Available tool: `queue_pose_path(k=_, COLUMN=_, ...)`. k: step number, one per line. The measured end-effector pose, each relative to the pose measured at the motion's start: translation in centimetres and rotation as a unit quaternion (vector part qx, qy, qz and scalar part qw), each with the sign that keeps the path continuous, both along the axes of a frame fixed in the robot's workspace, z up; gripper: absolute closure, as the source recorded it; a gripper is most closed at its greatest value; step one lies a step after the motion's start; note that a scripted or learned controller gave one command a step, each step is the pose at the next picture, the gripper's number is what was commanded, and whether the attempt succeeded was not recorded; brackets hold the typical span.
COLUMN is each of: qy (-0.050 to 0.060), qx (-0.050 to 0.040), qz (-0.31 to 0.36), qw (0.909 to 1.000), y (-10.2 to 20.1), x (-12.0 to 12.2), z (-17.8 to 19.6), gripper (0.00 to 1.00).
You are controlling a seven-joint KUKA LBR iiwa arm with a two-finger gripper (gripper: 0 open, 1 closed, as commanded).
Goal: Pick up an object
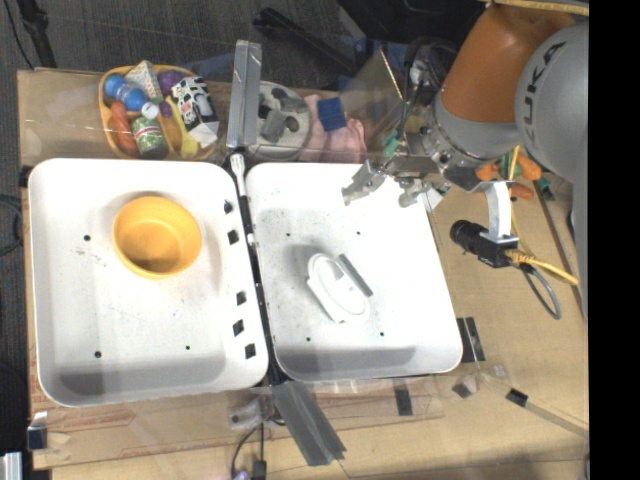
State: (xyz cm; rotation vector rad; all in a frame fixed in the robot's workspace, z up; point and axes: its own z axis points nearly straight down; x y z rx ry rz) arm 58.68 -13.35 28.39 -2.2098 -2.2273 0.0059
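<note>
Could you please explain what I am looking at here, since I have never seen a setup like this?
This is one camera fixed above a bench, looking down at a slant. The grey and orange machine on the right is a robot arm; its tool hangs over the far edge of the right bin, with nothing visibly between its fingers. Two shallow white bins sit side by side. The left bin holds a yellow bowl; the right one holds a white object with a grey handle-like part. Behind the bins stands a basket of small toys.
</note>
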Motion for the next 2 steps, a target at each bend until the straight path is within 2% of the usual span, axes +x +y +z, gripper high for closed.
queue_pose_path(k=1, qy=0.0, qx=0.0004, qz=0.056, qw=0.9984, y=4.0, x=-0.4, z=-18.0, gripper=0.0)
queue_pose_path(k=2, qy=-0.001, qx=0.0006, qz=0.068, qw=0.9977, y=1.0, x=-6.3, z=-19.2, gripper=0.0)
